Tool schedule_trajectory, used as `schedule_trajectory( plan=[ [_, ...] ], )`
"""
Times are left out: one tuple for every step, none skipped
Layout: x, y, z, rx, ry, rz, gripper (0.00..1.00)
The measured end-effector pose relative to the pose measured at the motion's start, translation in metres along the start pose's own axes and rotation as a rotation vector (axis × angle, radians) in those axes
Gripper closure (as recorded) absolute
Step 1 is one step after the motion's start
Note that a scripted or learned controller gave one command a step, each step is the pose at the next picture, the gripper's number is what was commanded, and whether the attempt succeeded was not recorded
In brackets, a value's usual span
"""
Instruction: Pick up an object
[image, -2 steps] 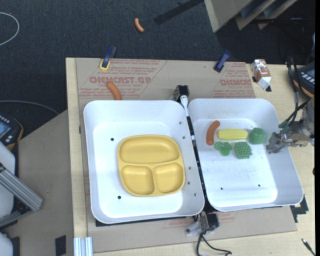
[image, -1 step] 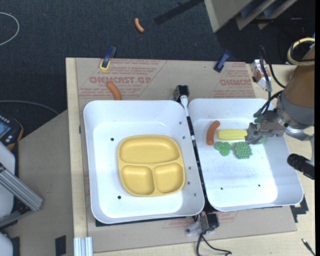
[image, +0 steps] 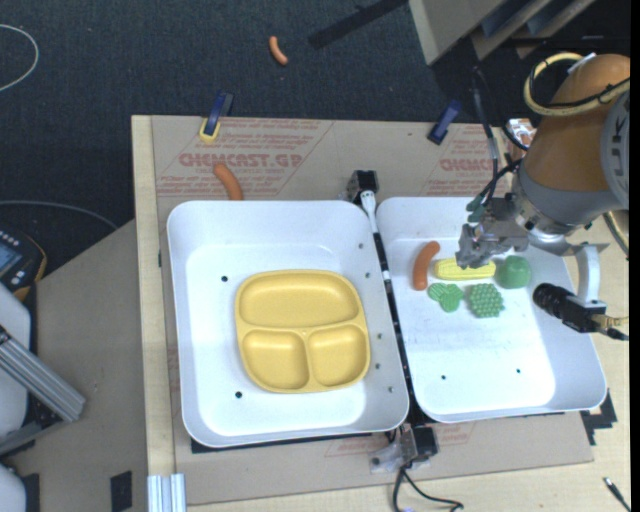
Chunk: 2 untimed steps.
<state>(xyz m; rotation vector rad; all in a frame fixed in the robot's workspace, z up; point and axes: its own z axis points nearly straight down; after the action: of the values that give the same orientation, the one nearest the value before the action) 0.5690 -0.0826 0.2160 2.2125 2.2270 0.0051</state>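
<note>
Jaws low over the yellow corn piece in the right bin; grip state cannot be told.
Corn lies in the bin's upper half, orange sausage just left, green toy pieces just below and right. Left bin holds a yellow divided tray.

Two bins white. Divided tray, frame centre-left: pale yellow. Right bin: orange-red sausage, yellow corn piece, three green toy vegetables, one knobbly-textured. Bench tan with faded red lettering. Arm, upper right: grey, orange band.
</note>
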Motion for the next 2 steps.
schedule_trajectory(
  plan=[
    [0.047, 0.023, 0.008, 0.001, 0.0, 0.001, 1.0],
    [0.1, 0.047, 0.011, 0.0, 0.001, 0.0, 1.0]
  ],
)
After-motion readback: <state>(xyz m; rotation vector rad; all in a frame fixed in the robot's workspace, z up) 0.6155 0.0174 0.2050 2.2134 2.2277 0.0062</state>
